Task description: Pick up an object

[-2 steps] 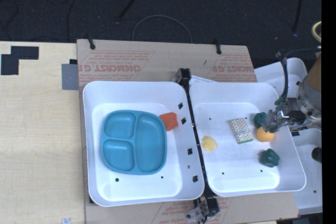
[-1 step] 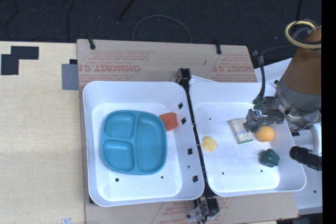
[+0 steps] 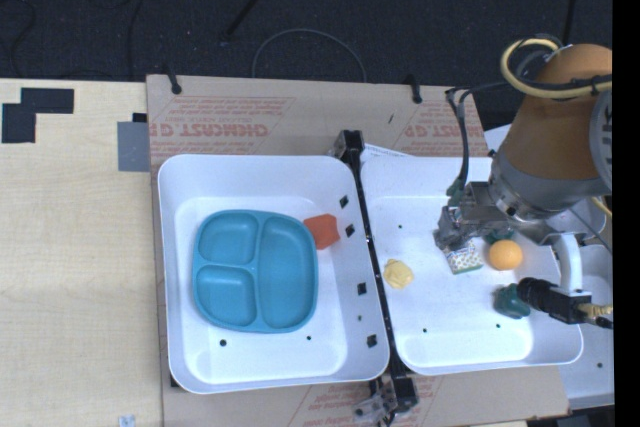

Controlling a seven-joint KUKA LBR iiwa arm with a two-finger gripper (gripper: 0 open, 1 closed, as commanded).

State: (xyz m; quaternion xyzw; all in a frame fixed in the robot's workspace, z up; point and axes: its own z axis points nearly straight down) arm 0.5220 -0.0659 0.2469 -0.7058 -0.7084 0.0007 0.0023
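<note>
My gripper (image 3: 455, 233) is low over the right bin (image 3: 430, 355), toward its back right part. A small speckled grey-green block (image 3: 465, 261) lies right under the gripper's front side, and I cannot see whether it is touched. An orange ball (image 3: 505, 255) rests just right of that block. A small yellow piece (image 3: 398, 274) lies on the bin floor to the left of the gripper, well apart from it. A teal object (image 3: 511, 301) sits toward the front right of the bin.
The left bin (image 3: 190, 355) holds a blue divided plate (image 3: 256, 272) and a red-orange block (image 3: 322, 230) by its right wall. A black divider (image 3: 366, 255) runs between the bins. Cardboard lies under both bins.
</note>
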